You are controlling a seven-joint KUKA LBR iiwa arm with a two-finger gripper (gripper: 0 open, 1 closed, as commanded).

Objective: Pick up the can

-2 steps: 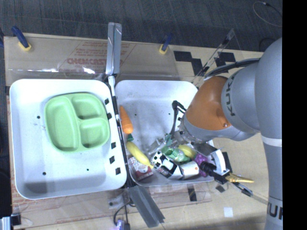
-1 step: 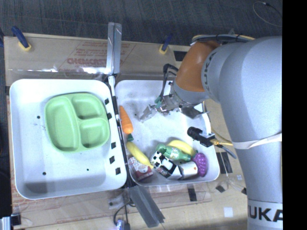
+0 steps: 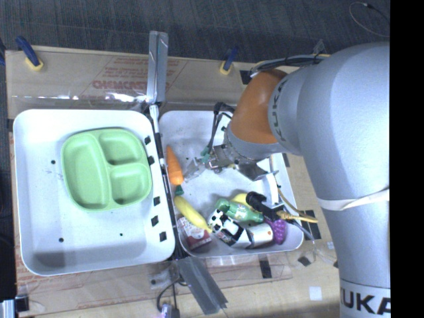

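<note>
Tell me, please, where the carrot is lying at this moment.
The carrot lies in the right bin, close along that bin's left wall in the camera view. A banana lies just below it, and the green divided plate sits in the left bin.

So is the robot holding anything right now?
Can't tell. The end effector hangs over the right bin, and nothing visible sits in it.

1. Two shallow white plastic bins: left (image 3: 33, 197), right (image 3: 192, 126).
2. One pale green three-compartment plastic plate (image 3: 106, 167).
3. One orange carrot (image 3: 174, 167).
4. One yellow banana (image 3: 190, 212).
5. One purple grape bunch (image 3: 279, 229).
6. Two blue clamps (image 3: 28, 52), (image 3: 230, 59).
</note>
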